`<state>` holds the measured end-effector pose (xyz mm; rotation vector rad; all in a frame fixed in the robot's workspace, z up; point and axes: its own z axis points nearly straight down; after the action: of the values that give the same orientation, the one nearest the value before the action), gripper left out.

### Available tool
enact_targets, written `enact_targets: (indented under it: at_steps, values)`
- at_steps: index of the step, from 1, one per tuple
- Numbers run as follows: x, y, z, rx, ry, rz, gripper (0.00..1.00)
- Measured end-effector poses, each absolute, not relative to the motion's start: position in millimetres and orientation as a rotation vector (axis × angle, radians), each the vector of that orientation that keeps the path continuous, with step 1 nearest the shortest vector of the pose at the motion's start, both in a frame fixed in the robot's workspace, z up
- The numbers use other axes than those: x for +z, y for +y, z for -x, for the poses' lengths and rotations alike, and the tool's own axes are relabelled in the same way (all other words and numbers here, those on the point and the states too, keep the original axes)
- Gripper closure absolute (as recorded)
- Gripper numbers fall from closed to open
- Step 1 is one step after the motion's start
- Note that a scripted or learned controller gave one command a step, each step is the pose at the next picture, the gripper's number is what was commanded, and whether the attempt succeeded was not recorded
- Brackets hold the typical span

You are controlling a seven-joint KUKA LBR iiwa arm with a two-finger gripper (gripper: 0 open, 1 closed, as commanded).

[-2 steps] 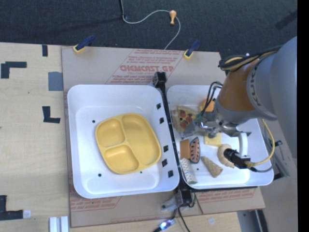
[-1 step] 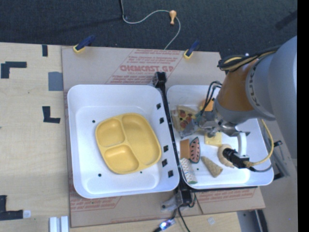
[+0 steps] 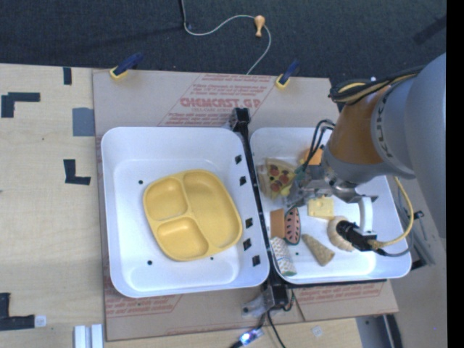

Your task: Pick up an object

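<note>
The right bin (image 3: 391, 267) holds several toy foods: a pizza slice (image 3: 276, 175), a watermelon slice (image 3: 292, 225), an orange block (image 3: 276, 221), a yellow cheese piece (image 3: 320, 207), a tan wedge (image 3: 317, 249), a striped roll (image 3: 283, 256) and a doughnut-like piece (image 3: 338, 233). My gripper (image 3: 301, 192) reaches down into this bin, between the pizza slice and the cheese, just above the watermelon slice. The wrist hides its fingers.
The left bin (image 3: 123, 158) carries a yellow divided plate (image 3: 191, 214). A black divider clip (image 3: 239, 119) sits between the bins. Cardboard lies under both bins, held by blue-yellow clamps (image 3: 125, 65). A cable (image 3: 225, 24) runs behind.
</note>
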<state>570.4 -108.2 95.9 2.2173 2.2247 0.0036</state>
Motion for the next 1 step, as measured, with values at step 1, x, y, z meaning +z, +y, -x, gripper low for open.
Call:
enact_targets:
  at_steps: [1]
  values:
    - [158.4,-104.4,-572.5,0.004,2.222,-2.218,1.0]
